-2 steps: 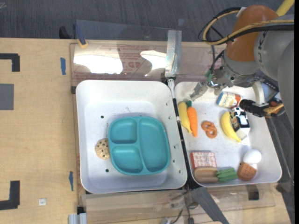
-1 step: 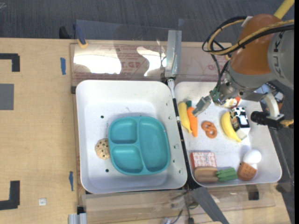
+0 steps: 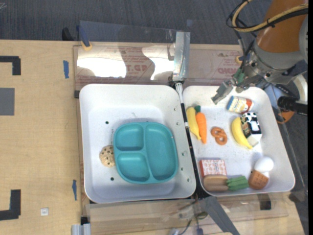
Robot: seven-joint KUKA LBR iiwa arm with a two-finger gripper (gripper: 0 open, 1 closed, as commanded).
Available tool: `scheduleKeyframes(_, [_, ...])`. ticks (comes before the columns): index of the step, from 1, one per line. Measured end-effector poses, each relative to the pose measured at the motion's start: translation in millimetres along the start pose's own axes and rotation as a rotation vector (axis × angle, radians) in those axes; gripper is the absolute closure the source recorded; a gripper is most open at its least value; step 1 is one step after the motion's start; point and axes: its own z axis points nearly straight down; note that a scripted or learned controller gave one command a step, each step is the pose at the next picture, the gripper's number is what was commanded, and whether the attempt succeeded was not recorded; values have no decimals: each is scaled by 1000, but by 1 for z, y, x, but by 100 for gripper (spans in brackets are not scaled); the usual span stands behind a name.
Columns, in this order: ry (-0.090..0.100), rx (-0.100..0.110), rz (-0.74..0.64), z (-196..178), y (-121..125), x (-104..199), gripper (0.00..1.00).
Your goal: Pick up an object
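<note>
My gripper (image 3: pixel 223 94) hangs over the far edge of the right bin (image 3: pixel 281 146), just left of a small white and red carton (image 3: pixel 239 104). Nothing shows held in it. In that bin lie a yellow corn cob (image 3: pixel 192 122), a carrot (image 3: pixel 201 126), a pretzel (image 3: pixel 219 135), a banana (image 3: pixel 240 132) and a black and white carton (image 3: pixel 252 124). At the near end sit a pink box (image 3: pixel 212 168), a brown bread roll (image 3: pixel 215 182), a green piece (image 3: pixel 237 183), a white egg (image 3: pixel 264 164) and a brown muffin (image 3: pixel 258 180).
The left bin (image 3: pixel 93 111) holds a teal divided plate (image 3: pixel 145 152) with a cookie (image 3: pixel 106 155) at its left side. A clear panel with a metal post (image 3: pixel 181 55) stands behind the bins. Yellow and black cables (image 3: pixel 249 9) loop off the arm at the upper right.
</note>
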Motion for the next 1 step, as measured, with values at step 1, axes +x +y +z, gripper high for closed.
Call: scheduleKeyframes(1, [9,14,-57,79,9,15,0])
